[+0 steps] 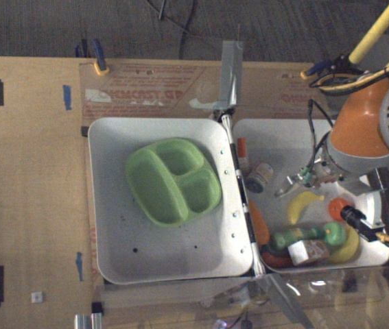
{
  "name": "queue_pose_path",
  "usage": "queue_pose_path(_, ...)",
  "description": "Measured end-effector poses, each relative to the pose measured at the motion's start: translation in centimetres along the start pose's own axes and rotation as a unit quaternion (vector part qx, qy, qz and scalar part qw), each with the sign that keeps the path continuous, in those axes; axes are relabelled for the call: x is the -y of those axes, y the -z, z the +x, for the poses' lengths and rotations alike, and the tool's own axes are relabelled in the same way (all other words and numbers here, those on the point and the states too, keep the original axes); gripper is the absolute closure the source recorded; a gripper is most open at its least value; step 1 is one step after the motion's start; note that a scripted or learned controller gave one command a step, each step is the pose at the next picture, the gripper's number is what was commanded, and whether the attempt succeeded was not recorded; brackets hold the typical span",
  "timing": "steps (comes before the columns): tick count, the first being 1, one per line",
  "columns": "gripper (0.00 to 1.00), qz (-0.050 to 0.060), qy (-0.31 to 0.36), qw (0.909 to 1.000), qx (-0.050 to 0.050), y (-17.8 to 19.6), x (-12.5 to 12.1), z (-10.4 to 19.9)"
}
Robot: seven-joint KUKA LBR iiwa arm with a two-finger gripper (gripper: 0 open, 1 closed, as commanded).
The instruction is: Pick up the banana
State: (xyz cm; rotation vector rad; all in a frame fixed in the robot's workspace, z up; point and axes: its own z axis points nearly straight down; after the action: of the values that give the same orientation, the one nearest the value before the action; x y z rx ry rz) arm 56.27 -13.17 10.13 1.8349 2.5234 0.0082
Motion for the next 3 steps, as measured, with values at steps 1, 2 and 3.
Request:
queue_pose_path(1, 0.0, 0.002, -0.085, 0.9963, -0.004, -1.1, 1.7, 1.0)
queue_pose_path(2, 0.0, 0.007, -0.009, 0.9999, -0.007, 8.4, 0.0, 4.9)
queue_pose_path(3, 0.0, 0.008, -0.153, 0.9882, -0.005, 12.0, -1.5, 2.4)
